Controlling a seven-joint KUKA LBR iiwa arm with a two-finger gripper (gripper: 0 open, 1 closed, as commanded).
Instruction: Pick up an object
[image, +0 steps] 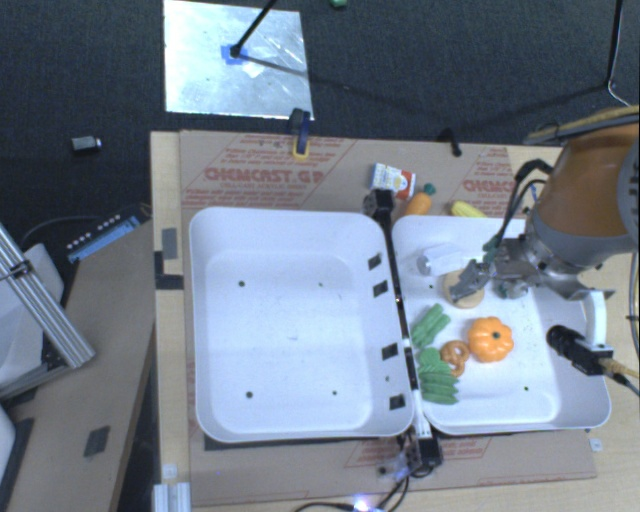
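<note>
Bins (290, 330): two; pumpkin (490, 339): one

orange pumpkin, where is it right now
In the camera view, the pumpkin lies in the right bin, beside the pretzel, below the gripper.

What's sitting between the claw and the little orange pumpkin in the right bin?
Nothing visible. The claw hangs over a tan round piece in the right bin, and the pumpkin lies just toward the near edge, with bare white floor between them. The pretzel and green pea pods lie off to the side.
</note>
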